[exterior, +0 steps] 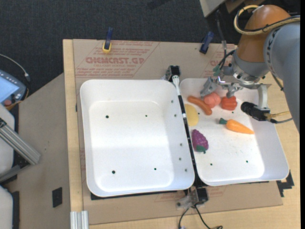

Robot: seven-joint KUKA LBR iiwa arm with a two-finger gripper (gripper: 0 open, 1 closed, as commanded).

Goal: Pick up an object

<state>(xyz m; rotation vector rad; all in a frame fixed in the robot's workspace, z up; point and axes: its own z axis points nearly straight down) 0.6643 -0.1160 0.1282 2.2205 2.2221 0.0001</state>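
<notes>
Dark carpet surrounds a brown cardboard-topped bench (119, 61) carrying two shallow white plastic bins, clipped at the back edge by a yellow-and-blue clamp (107, 41) and a blue clamp (206, 42). Only small dark dots mark the floor of the left bin (131, 132). The right bin (238, 161) holds all the toys, clustered in its rear half. The grey arm's two-finger gripper (220, 86) hangs over that rear cluster, fingers spread apart, above a pink rounded toy (212, 99); whether it touches the toy I cannot tell. Just beside the pink piece lie a long orange-red sausage-shaped toy (200, 105), angled from rear-left to front-right, and a red pepper-like toy (228, 103). A pale yellow rounded toy (191, 114) sits against the divider between the bins. An orange plastic carrot with a green top (237, 126) lies nearly crosswise, tip pointing right. A purple grape-bunch toy (199, 140) lies near the divider, long axis running front to back. The right bin's front half is open floor.
</notes>
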